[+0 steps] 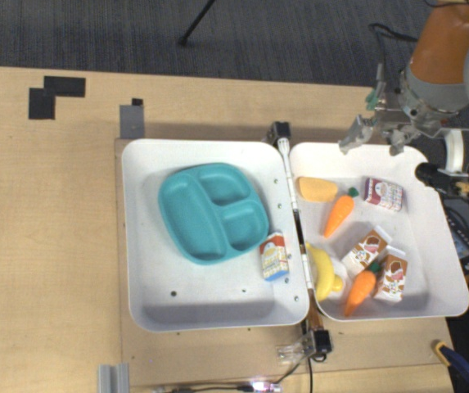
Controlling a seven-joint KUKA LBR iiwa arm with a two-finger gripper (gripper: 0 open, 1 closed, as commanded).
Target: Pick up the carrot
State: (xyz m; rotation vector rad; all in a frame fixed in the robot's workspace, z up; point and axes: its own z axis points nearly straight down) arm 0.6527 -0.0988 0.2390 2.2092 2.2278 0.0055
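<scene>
Right bin (439, 301): carrot (338, 214) beside cartons (382, 194), banana (324, 272); claw (376, 134) above.

The scene is evenly and brightly lit from above, soft shadows being cast inside the white bins (136, 244) (mild glare on their rims), while slight blur is seen throughout.

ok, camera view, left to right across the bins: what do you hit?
Teal divided plate → small carton beside it → banana → upper carrot → lower carrot → milk carton at the right bin's far side.
</scene>
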